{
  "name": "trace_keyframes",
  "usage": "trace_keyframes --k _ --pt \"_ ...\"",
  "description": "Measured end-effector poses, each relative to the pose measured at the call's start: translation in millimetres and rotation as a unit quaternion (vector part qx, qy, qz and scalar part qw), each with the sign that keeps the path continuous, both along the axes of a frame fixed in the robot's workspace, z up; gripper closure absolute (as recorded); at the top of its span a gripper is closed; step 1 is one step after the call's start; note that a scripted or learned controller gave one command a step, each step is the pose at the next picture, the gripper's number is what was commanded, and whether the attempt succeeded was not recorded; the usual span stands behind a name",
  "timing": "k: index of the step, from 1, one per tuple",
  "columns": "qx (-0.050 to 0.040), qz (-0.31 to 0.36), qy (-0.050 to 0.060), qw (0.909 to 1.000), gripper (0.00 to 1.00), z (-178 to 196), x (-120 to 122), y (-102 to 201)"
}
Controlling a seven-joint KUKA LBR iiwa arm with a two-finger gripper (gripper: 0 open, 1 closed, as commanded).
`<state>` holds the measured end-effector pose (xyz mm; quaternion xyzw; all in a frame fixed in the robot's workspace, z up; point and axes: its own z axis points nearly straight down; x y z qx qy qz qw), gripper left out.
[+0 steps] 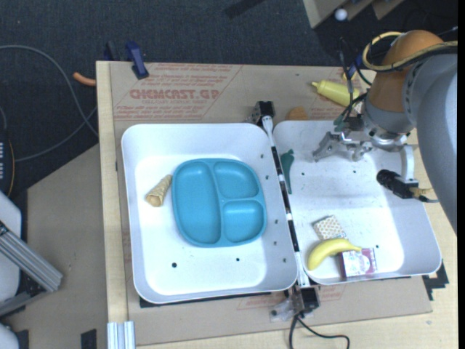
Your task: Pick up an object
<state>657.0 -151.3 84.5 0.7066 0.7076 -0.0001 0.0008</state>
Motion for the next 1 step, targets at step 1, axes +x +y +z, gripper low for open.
trace_keyframes --k 1 --pt "-0.0013 -0.001 -0.001 1.0000 0.00 2.6 4.5 58.1"
